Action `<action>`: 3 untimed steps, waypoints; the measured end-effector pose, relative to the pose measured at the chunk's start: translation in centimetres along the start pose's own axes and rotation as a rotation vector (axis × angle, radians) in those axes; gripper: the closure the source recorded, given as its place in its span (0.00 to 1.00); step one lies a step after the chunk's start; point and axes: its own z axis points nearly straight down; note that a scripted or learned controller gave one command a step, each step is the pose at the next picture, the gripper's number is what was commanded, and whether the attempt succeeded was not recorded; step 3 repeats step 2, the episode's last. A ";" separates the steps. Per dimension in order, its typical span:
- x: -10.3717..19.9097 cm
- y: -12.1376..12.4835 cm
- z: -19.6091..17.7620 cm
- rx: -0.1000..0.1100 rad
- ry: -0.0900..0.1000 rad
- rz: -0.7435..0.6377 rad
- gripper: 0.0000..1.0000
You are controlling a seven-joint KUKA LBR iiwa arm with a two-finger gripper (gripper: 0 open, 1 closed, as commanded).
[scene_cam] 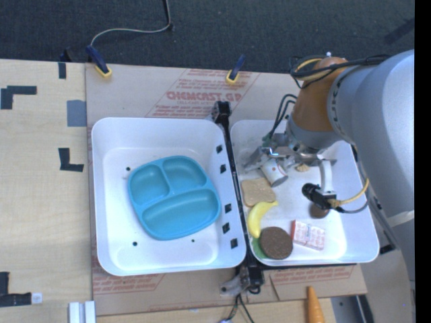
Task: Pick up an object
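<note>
Dark carpeted floor [202,12] lies beyond the far edge, crossed by a thin cable [145,29]. The light wooden table [40,200] carries printed cardboard [195,96], fastened by two yellow clamps [100,64].

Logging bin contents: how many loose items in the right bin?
4 visible: toast slice upper left, banana below it, brown disc at the front, pink-patterned card beside it. The arm may hide more.
</note>
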 end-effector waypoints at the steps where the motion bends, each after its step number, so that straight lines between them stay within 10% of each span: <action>1: 0.0 0.1 -1.1 -0.005 -0.001 -0.001 1.00; 2: 4.4 -2.6 -9.9 0.002 0.001 -0.001 1.00; 3: 4.4 -2.6 -9.9 0.002 0.001 -0.001 1.00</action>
